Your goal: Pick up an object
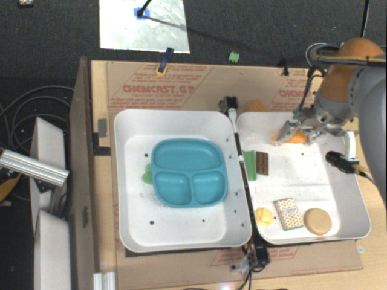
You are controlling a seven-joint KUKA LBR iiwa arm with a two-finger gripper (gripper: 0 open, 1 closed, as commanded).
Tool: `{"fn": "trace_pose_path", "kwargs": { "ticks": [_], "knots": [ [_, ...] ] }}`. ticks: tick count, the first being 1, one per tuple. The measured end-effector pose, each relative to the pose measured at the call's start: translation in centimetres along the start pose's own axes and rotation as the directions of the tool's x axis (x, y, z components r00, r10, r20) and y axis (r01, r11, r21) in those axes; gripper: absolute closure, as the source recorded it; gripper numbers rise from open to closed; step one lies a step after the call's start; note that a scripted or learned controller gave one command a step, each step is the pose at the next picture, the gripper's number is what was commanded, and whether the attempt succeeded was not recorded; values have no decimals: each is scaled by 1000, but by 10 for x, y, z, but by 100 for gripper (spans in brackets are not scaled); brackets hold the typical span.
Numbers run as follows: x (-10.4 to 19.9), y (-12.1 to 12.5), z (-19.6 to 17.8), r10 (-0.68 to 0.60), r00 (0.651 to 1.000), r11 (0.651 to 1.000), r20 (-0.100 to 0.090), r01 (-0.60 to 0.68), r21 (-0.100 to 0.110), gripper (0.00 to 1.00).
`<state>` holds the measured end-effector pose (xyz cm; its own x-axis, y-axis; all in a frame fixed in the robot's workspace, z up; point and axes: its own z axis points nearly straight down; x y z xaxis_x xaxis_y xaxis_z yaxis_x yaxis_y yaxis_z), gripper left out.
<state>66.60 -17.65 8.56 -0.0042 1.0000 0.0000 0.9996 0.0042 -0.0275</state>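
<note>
Glossy teal plastic tray (188, 171), smooth white bins (130, 180), possibly cardboard bench (199, 80)

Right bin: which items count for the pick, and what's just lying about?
In play:
- hand, low over the right bin
- orange piece right beside it
- brown block
- yellow lump
- patterned packet
- tan round piece

Lying about:
- blue divided tray in the left bin
- green piece tucked at the tray's edge
</note>
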Motion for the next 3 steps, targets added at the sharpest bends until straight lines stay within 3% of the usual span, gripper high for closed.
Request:
{"fn": "trace_pose_path", "kwargs": {
  "ticks": [1,2,3],
  "knots": [
    [-2,-5,-6,3,1000,1000,0,-3,7,100],
    [-2,-2,-8,0,1000,1000,1,0,-4,0],
    [51,0,4,-4,1000,1000,-2,4,-14,0]
  ]
}}
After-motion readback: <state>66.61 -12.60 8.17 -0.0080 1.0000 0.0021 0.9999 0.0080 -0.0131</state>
